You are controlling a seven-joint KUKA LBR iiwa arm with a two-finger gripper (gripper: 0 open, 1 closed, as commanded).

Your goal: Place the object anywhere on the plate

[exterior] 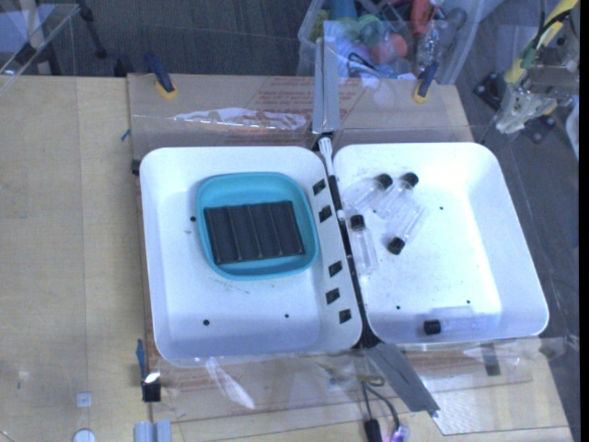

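Dark ribbed block (pixel 253 231) lies flat on the teal plate (pixel 204 194) in the left bin (pixel 166 274). Clear black-capped bottles (pixel 398 212) cluster in the right bin (pixel 479 247). Pincer's state: cannot tell.

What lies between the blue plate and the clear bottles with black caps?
In the camera view, the divider where the two bins meet, marked with black tabs, runs between the blue plate in the left bin and the clear bottles in the right bin.

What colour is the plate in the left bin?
Teal-blue, with a dark ribbed insert; the plate shows clearly in the camera view.
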